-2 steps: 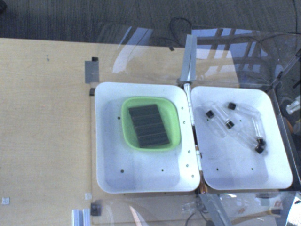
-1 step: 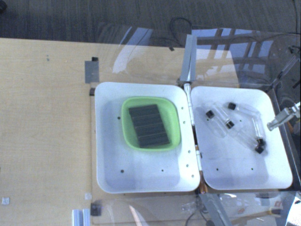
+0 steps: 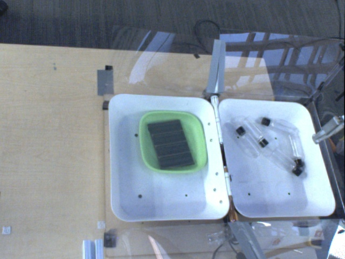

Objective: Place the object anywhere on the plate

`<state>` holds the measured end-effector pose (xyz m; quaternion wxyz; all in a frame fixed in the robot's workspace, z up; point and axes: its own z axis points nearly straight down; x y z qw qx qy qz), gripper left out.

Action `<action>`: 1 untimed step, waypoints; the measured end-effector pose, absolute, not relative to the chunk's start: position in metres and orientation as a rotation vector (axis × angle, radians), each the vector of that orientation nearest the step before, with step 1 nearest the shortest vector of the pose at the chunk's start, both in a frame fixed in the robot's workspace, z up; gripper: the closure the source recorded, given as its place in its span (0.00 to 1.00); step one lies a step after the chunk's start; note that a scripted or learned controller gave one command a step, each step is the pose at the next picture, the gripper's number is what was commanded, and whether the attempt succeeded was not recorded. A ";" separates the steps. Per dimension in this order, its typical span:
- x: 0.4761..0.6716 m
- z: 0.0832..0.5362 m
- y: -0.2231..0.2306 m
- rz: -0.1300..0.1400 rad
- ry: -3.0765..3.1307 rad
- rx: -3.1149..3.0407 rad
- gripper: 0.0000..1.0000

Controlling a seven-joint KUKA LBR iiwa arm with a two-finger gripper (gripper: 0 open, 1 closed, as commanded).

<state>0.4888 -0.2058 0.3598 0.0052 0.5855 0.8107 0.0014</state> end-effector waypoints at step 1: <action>0.489 0.383 -0.206 0.005 2.501 1.882 0.00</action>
